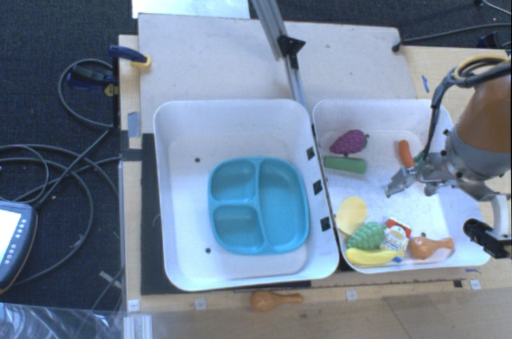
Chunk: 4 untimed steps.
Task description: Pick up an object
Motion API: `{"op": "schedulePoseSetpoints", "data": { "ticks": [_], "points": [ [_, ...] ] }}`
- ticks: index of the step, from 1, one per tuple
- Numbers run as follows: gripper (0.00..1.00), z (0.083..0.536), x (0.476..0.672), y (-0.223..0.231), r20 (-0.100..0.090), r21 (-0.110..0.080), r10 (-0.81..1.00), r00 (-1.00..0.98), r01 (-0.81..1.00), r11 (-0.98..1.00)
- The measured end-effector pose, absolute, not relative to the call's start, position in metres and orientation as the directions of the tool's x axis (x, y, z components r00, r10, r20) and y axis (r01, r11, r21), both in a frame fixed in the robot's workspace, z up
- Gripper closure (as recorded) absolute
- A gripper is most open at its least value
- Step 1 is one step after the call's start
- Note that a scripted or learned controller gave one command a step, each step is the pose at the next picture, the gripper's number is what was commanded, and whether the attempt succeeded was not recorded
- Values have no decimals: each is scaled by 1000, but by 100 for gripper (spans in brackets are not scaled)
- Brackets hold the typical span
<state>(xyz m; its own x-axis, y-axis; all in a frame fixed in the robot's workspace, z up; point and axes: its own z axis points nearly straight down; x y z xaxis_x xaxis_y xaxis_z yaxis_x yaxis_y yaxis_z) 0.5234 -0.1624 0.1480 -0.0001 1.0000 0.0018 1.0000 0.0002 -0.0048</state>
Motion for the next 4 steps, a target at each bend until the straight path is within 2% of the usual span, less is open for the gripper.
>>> {"op": "schedulePoseSetpoints", "data": {
  "ticks": [1,2,4],
  "points": [
    [0,96,523,-162,2,-5,1000,0,1000,0],
    [100,109,525,-163,0,3,1000,0,1000,0],
    [100,198,524,-170,-2,7,1000,-5,1000,5]
  ]
}}
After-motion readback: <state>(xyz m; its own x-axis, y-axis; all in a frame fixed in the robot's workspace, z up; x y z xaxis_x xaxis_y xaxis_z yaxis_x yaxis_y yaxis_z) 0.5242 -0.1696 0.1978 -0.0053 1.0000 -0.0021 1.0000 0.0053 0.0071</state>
